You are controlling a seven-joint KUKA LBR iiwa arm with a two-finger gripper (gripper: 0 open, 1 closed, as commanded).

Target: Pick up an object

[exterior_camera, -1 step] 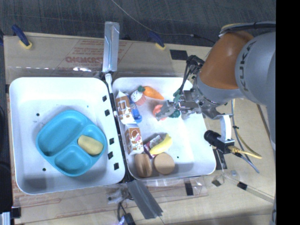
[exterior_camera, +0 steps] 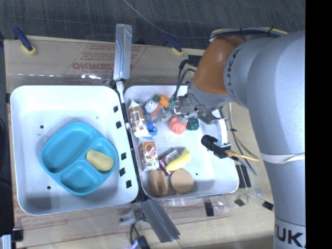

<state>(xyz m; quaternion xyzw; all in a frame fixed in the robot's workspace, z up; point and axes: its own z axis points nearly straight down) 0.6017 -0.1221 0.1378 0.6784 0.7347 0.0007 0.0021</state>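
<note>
Arm [exterior_camera: 270, 87] low over right bin [exterior_camera: 218, 178]

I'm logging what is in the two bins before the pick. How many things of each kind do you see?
Blue plate: 1
Yellow potato-like lump: 1
Cartons: 2
Banana: 1
Round buns: 2
Small toys near the gripper: at least 4, too cluttered to be sure
Total: at least 11
</note>
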